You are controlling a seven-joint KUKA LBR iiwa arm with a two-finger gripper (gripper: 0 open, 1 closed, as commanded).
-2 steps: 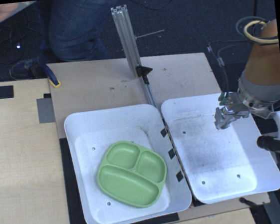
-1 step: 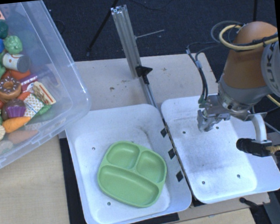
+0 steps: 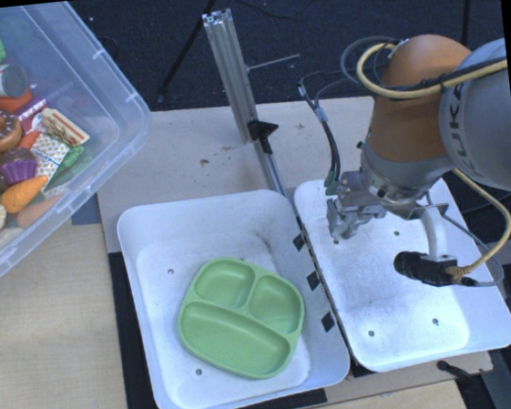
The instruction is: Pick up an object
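Note:
A green divided plate [image 3: 241, 317] lies flat in the left white bin [image 3: 150, 248]. My gripper [image 3: 347, 223] hangs over the far left part of the right white bin [image 3: 453, 332], close to the bin floor and near the wall shared by the two bins. The plate is to the gripper's left, across that wall, and the two are apart. The orange band and grey wrist [image 3: 414, 107] rise above the gripper and hide part of the right bin's far edge.
A clear plastic tub [image 3: 59, 93] full of toy food stands at the top left. An upright aluminium post [image 3: 233, 73] rises behind the bins. A black plug on a yellow cable [image 3: 425, 268] hangs from the arm over the right bin.

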